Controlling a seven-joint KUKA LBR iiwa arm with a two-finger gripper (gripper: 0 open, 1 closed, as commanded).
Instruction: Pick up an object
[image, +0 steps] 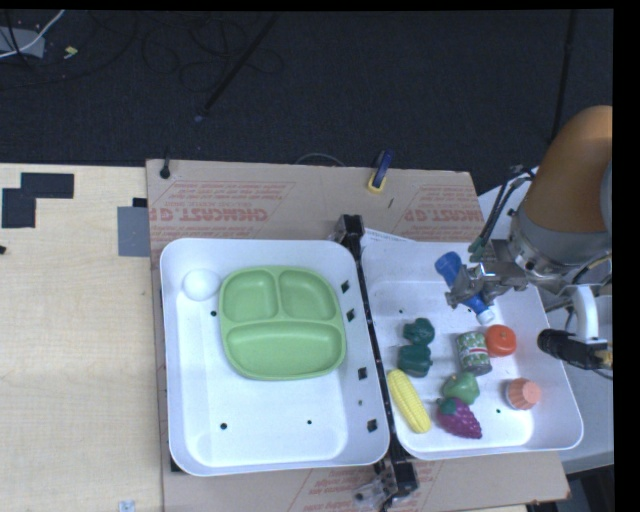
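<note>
While the gripper (478, 290) is hanging over the right bin (560, 440), we are treating the blue bottle (452, 270) just beside it as the likely target; whether anything is caught there we cannot tell, since the wrist is covering that spot. We are judging that a clean pick is calling for a straight descent centred on one object, well apart from its neighbours, since the pieces are lying close together.

Taking the green can (472, 352) as our landmark, we are finding an orange-red ball (500, 341) touching its right side, a green pepper (461, 386) just below it, purple grapes (460, 418) below that, two dark green pieces (416, 346) to its left, a yellow corn cob (408, 400) to its lower left, and a small salmon cup (521, 394) to its lower right.

Well to the left of the can, the left bin (190, 420) is holding a green divided plate (282, 322) and a white ball (199, 285).
</note>
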